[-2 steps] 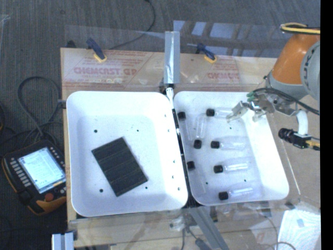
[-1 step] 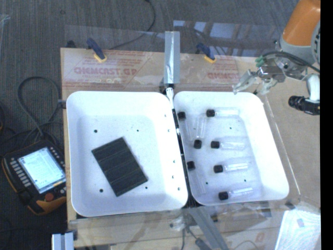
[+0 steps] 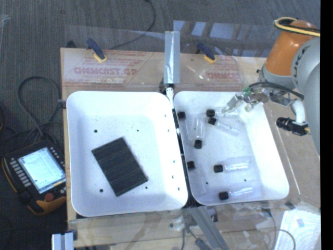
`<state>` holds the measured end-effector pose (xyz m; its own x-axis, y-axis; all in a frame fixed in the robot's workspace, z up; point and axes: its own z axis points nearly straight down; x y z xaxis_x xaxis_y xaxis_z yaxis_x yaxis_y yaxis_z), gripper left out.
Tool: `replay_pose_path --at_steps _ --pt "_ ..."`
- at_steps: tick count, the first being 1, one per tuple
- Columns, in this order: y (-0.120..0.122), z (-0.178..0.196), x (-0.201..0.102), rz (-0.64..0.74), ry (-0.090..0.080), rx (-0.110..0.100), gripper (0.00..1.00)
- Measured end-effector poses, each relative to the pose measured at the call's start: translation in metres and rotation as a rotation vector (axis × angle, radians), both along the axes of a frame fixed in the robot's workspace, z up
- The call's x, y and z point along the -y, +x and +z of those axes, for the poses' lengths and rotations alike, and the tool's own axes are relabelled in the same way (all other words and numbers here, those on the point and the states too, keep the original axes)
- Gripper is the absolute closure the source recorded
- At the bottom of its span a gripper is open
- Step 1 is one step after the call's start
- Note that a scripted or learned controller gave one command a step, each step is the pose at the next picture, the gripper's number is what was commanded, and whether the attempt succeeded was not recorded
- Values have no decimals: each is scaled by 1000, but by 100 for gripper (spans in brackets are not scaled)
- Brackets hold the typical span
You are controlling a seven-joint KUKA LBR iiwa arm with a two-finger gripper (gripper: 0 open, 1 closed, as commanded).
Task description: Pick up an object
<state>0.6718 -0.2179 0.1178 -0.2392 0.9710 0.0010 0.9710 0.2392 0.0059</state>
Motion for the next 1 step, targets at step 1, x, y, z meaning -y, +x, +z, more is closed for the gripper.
replay_pose_path --at_steps 1 --pt "-2 -29 -50 39 -10 -1 0"
